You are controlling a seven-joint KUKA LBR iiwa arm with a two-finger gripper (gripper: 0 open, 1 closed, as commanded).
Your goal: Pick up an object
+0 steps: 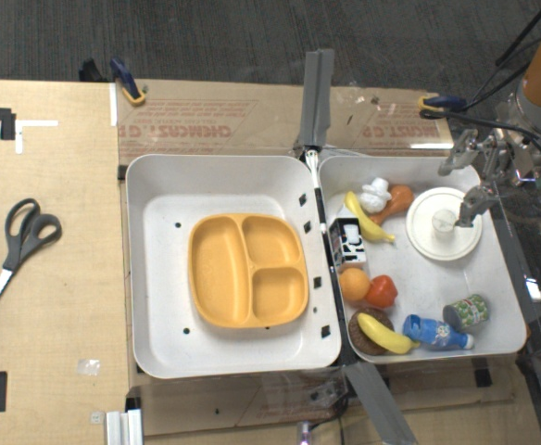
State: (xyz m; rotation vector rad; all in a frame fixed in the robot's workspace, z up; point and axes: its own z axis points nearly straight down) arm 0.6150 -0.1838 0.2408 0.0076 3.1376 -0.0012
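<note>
In the right bin I see a white round lid point(444, 223) lying flat, two bananas point(367, 217) point(383, 333), an orange point(353, 284) touching a red fruit point(382, 291), a blue bottle point(434, 333) on its side, and a green can point(467, 311) tipped over beside it.

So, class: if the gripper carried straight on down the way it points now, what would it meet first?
Probably the white round lid in the right bin: the gripper hangs just over its right side, though depth is unclear.
</note>
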